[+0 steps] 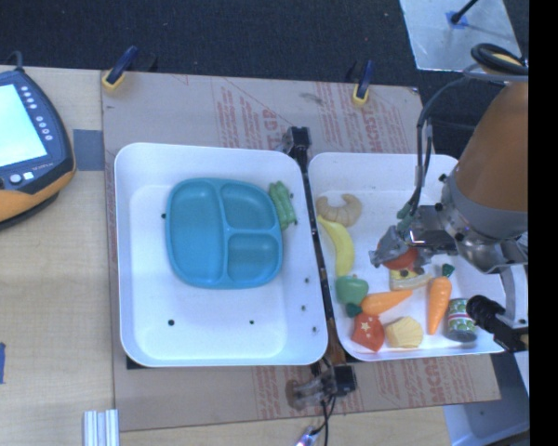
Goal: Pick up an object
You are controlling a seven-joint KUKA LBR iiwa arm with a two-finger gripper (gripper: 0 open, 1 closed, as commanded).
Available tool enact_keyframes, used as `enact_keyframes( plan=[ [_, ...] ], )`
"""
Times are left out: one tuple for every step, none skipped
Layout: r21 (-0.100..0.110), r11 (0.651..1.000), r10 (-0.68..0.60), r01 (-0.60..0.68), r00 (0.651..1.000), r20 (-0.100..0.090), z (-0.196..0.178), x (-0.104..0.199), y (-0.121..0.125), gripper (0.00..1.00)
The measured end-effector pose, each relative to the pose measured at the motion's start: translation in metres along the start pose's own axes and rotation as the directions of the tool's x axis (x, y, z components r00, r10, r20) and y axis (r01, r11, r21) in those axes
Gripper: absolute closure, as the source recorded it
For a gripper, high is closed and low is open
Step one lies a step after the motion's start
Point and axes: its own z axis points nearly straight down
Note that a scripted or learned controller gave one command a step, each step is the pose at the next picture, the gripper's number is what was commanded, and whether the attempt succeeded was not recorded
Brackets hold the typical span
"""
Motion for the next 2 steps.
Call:
enact_keyframes(
  plan=[
    [0.002, 1.000, 0.002, -0.002, 1.000, -0.001, 0.014, -0.066, -0.001, 1.00],
    [0.002, 1.000, 0.000, 0.000, 1.000, -0.001, 0.007, 0.005, 0.000, 1.00]
  ],
)
